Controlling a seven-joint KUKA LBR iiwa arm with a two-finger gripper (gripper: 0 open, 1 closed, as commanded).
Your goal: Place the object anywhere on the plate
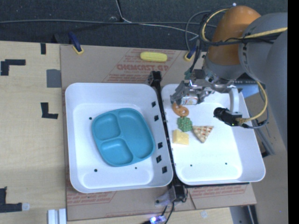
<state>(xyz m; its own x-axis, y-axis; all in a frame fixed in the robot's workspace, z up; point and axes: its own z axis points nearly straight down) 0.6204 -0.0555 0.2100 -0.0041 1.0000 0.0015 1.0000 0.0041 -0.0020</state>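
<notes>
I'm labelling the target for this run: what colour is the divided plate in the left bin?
Light blue, plain, seen clearly in the camera view: the plate.

Wooden bench [28,139], cardboard sheet [121,64], dark backdrop [70,3]

Plate [122,136]: smooth blue plastic, slight sheen. Bins [112,178]: smooth white plastic. Bench sheet [126,69]: matt brown cardboard. Gripper [187,97]: bare grey metal
</notes>
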